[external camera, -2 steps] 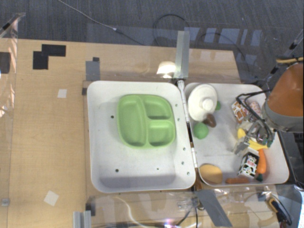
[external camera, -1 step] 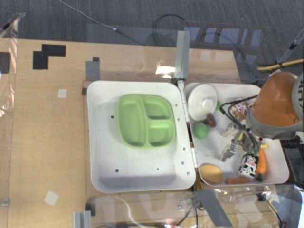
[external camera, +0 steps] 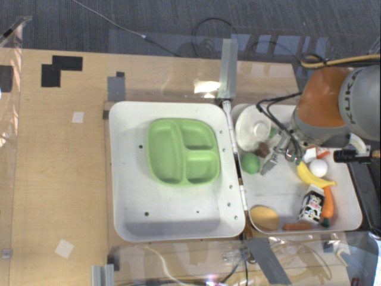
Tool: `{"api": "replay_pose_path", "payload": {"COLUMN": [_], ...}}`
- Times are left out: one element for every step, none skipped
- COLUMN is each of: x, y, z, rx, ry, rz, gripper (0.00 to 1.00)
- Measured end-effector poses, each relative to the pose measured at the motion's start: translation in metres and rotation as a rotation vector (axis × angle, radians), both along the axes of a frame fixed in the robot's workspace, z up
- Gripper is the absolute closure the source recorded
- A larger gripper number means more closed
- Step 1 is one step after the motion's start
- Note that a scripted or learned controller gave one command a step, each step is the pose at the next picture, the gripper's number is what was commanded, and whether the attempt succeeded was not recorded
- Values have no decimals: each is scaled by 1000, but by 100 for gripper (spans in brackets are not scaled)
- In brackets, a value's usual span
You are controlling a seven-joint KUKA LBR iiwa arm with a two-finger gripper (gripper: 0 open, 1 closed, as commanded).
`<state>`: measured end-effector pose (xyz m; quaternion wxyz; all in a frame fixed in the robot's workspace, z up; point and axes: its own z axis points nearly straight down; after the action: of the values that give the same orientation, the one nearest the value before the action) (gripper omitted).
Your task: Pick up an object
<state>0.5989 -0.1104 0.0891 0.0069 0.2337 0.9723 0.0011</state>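
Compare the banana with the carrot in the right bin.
The banana is yellow and curved; the carrot is orange and straight. The banana lies slantwise near the white ball; the carrot lies lengthwise beside the carton. Both rest in the right bin, apart from the gripper.

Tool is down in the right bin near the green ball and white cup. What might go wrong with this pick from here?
1. The tool sits beside the green ball, which lies next to the bin wall; it could roll away instead of being gripped.
2. The white cup is close by, so the tool may knock it.
3. The banana and white egg lie near the wrist and may be shoved.
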Motion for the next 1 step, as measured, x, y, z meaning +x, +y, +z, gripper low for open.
{"api": "replay_pose_path", "payload": {"x": [-15], "y": [-58], "z": [0], "rx": [-3], "ry": [2], "rz": [-20], "gripper": [0]}}
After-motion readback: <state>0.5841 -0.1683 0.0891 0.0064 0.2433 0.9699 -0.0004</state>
